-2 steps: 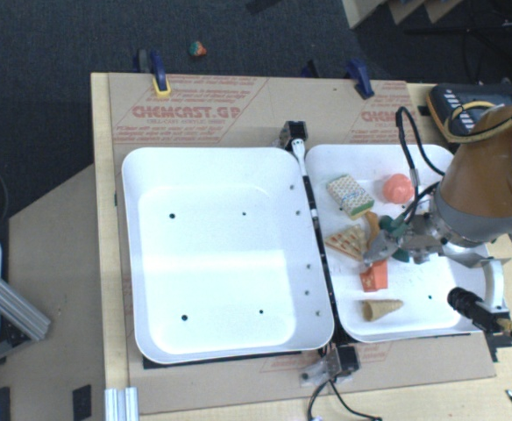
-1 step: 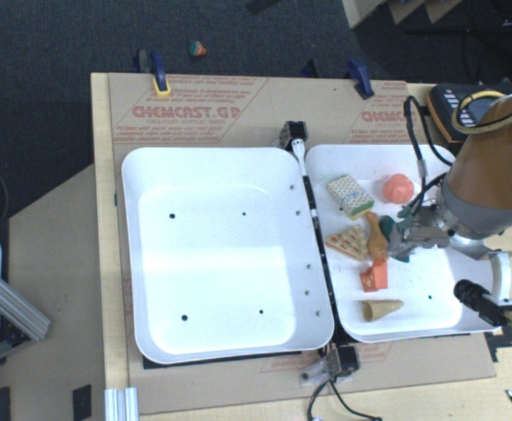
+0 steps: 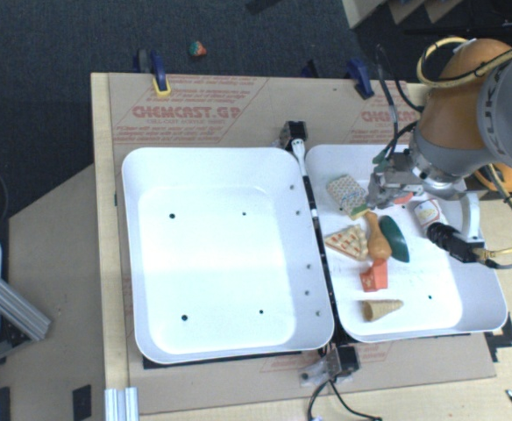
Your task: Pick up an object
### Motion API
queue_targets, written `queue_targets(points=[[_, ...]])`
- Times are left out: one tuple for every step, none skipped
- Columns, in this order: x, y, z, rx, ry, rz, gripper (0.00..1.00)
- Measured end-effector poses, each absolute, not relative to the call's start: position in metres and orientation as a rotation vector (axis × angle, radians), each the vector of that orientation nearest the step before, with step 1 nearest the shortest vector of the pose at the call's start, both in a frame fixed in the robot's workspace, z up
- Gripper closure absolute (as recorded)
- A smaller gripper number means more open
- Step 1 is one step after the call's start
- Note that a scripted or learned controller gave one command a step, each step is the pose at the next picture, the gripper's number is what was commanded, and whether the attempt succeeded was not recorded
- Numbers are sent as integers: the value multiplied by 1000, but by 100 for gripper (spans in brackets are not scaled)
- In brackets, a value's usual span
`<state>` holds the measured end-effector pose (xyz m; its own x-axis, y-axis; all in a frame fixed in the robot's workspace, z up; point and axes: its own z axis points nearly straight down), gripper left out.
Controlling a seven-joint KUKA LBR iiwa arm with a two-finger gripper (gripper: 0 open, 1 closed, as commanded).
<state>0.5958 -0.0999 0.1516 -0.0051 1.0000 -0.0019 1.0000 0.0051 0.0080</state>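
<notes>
1. The grey arm with its orange band reaches in from the right, and its two-finger gripper [image 3: 384, 191] hangs low over the far part of the right-hand shallow white bin [image 3: 466, 316].
2. How the jaws stand I cannot tell from this slant; the metal wrist hides them.
3. Nothing shows between them, so I judge the pick not yet made.
4. Candidates all lie in the right bin: a speckled grey-blue pouch [image 3: 345, 189] just left of the gripper, a small white bottle with a red label [image 3: 425, 211] just to its right.
5. Nearer us sit a tan waffle-patterned wedge [image 3: 348, 243], an orange carrot-shaped toy [image 3: 378, 239], a dark green oval piece [image 3: 394, 239] touching the carrot, a red block [image 3: 374, 277], and a beige cone [image 3: 382, 308] nearest of all.
6. The left-hand white bin [image 3: 216, 253] holds no objects.
7. My read: the approach looks done; closing, gripping and lifting are all left.
</notes>
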Motion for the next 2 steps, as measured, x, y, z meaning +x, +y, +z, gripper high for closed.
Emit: queue_targets(points=[[620, -38, 270, 2205, 2223, 18, 100], [667, 78, 210, 2209, 2235, 7, 100]])
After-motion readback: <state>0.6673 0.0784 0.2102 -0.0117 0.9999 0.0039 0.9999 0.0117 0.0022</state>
